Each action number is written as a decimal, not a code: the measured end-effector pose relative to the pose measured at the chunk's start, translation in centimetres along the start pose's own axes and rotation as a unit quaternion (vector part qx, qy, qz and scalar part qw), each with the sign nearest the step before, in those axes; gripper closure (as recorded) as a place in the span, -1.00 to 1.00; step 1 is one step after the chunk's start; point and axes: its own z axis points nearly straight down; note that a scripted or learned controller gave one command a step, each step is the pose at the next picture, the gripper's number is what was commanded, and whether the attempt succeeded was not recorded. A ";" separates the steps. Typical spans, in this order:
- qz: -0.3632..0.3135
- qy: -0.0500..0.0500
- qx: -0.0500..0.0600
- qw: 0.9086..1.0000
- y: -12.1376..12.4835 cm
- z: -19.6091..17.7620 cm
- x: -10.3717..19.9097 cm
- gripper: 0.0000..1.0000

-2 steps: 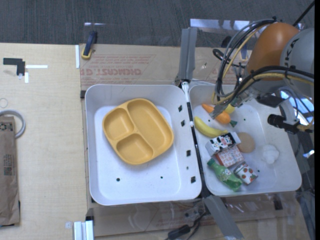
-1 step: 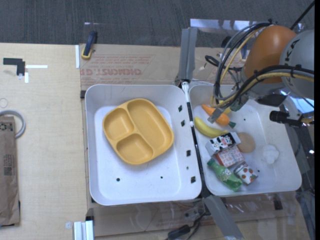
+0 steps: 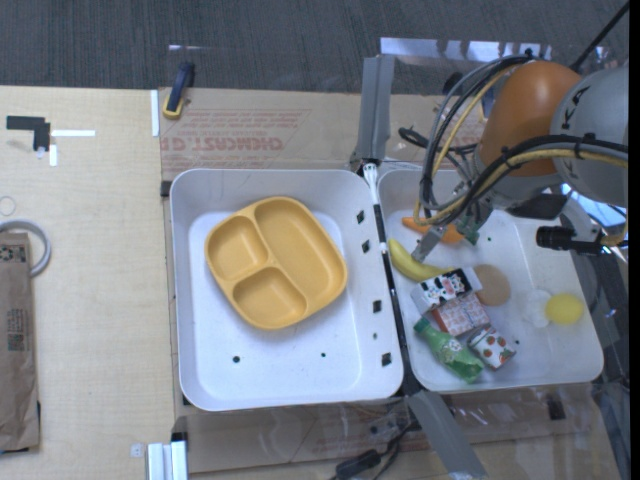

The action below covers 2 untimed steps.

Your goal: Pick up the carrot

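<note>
carrot (image 3: 432, 226) | right bin (image 3: 560, 368), by banana (image 3: 410, 260) | long axis left-right | gripper (image 3: 447, 230) state: cannot tell

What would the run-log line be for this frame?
end effector: in right bin, at carrot | grip: unclear | banana: alongside | yellow plate: left bin

A yellow plastic plate with three compartments (image 3: 276, 261) lies in the shallow white left bin (image 3: 200, 368). In the white right bin (image 3: 585, 363), a yellow banana (image 3: 412, 261) lies near the left wall, with a black-and-white packet (image 3: 445, 286) just beside it. Nearer sit a red-and-white carton (image 3: 461, 316), a green crinkled bag (image 3: 447, 353) and a small strawberry-printed box (image 3: 492, 349) (all close together). A tan round disc (image 3: 492, 285) and a yellow lemon (image 3: 565, 309) lie further right.
</note>
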 end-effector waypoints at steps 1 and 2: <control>0.001 0.004 0.003 1.000 -0.3 0.5 0.2 -1.00; -0.031 0.005 0.004 0.999 -4.3 -7.3 -3.8 -1.00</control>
